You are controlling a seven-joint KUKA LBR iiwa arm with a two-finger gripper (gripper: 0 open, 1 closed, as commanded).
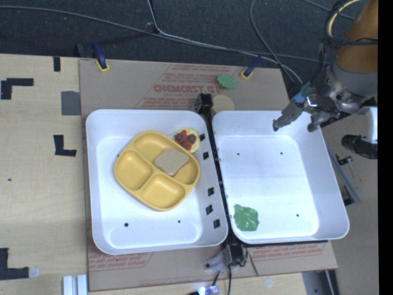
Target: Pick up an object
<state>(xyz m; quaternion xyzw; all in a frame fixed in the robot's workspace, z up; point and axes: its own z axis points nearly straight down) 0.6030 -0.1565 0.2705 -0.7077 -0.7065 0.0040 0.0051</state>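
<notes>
Camera view, big to small: bench (37,183) w/ a cardboard sheet (166,85) under 2 white bins side by side, touching along a black centre divider. Left bin (101,226) holds 1 yellow sectioned plate (138,171), which fills most of its upper middle; bare floor runs along the near edge and left wall. Right bin (276,171) is mostly bare floor, so lots of free room across its centre and far side.

Arm (356,48) comes in at upper right, grey w/ orange band, wrist above the right bin's far-right corner. Gripper (301,121) hangs over that bin's far rim, 2 dark fingers spread apart, nothing between them.

Objs, 4 counted: 1 green leafy piece (245,217) on the right bin's floor, near-left corner, close to the divider and front wall, well apart from the gripper. 1 tan bread slice (171,161) lying on the plate. 1 red berry item (187,139) just beyond the plate's far-right rim, near the divider. 1 small green round piece (226,80) outside both bins on the cardboard.
</notes>
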